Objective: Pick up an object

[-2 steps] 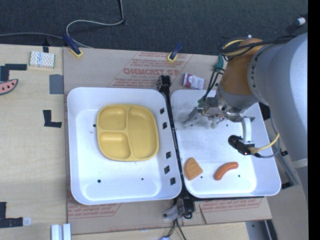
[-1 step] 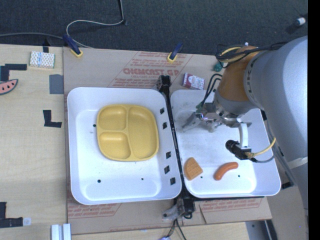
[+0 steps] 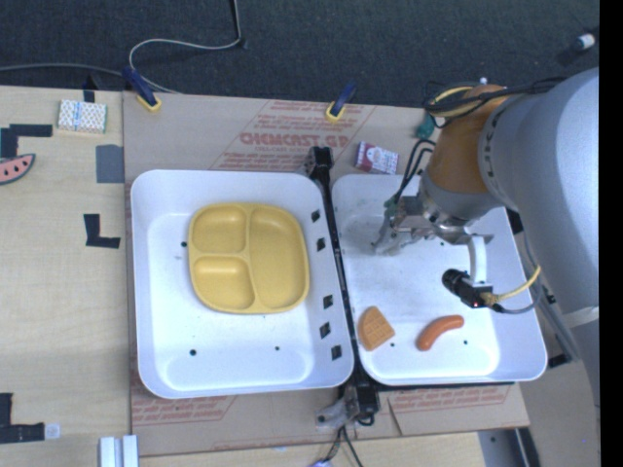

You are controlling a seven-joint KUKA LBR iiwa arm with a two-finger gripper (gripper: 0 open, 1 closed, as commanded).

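Showing a small orange-red sausage [image 3: 440, 332] lying on its side in the lower right of the frame, on the floor of the right bin [image 3: 516, 358], near that bin's lower edge and resting apart from a tan, toast-like piece [image 3: 375, 327] just to its left. Judging the sausage to be a light toy food item, probably smooth and rounded, so tending to roll or slip sideways under a careless pinch; suggesting a hold across its short width at the middle, where the curve is thickest, rather than at the tapering ends. Judging the tan piece to be flat and light, sitting low on the bin floor and so offering less to close upon. Showing the gripper [image 3: 391, 238] hovering in the upper left part of the same bin, well apart from both items and touching neither; being unable to tell whether its jaws are apart or together, and seeing nothing held. Showing the grey arm [image 3: 545, 163] entering from the right of the frame. Showing, left of centre, the left bin [image 3: 156, 358] holding a yellow divided plate [image 3: 248, 258], and, above the bins, a small wrapped packet [image 3: 375, 157] lying on the cardboard sheet [image 3: 263, 134].
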